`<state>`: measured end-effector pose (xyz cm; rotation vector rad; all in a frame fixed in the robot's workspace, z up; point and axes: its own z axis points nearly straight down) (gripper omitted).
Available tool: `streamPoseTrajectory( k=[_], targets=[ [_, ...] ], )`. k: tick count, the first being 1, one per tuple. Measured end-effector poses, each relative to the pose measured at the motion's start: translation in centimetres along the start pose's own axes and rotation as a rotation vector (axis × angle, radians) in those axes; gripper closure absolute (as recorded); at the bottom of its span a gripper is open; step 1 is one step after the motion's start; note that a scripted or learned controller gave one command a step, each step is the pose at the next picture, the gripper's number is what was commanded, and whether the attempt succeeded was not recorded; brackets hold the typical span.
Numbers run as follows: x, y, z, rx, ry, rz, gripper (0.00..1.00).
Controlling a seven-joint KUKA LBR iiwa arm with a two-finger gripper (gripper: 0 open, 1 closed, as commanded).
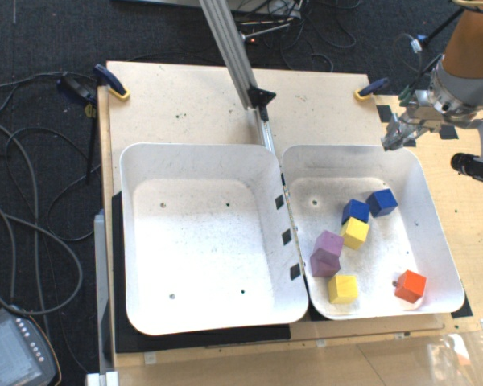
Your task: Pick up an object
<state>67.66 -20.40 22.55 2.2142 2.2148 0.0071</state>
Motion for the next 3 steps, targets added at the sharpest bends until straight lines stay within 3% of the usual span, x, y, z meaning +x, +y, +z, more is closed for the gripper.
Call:
streamPoseTrajectory(
  k=[1, 3],
  targets=[
    [0.0, 0.2, -5.4, 0.002, 0.001, -0.002, 1.0],
    [8.7, -3.3, -3.5, 0.012, 0.005, -0.006, 1.0]
  ],
)
